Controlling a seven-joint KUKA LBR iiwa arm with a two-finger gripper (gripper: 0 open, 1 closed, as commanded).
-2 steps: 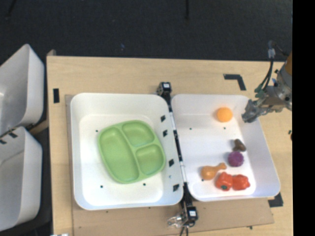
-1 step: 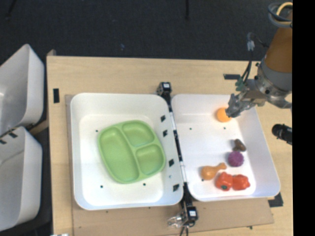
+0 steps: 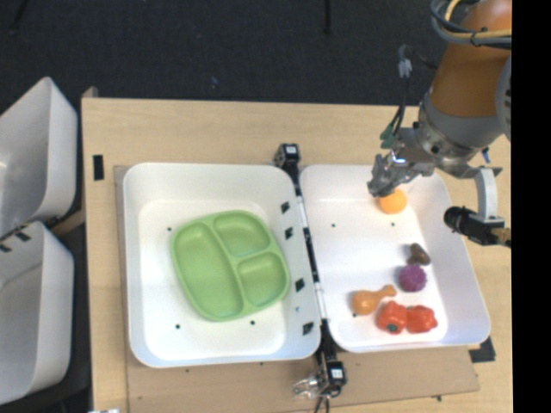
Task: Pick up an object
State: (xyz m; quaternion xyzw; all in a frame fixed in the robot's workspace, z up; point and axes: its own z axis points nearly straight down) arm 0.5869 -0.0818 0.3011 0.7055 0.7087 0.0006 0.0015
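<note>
An orange ball-like fruit [image 3: 393,201] lies near the back of the right bin [image 3: 344,256]. My gripper [image 3: 385,184] hangs right over it, its tips touching or almost touching the fruit's top left. Further forward in the same bin lie a small brown piece [image 3: 418,253], a purple fruit [image 3: 412,278], an orange gourd-shaped piece [image 3: 370,299] and a red pepper [image 3: 405,318].
The left bin [image 3: 146,317] holds a green divided plate [image 3: 230,265]. A black clip [image 3: 287,154] sits at the back where the two bins meet. White containers [image 3: 34,153] stand off the bench at the left.
</note>
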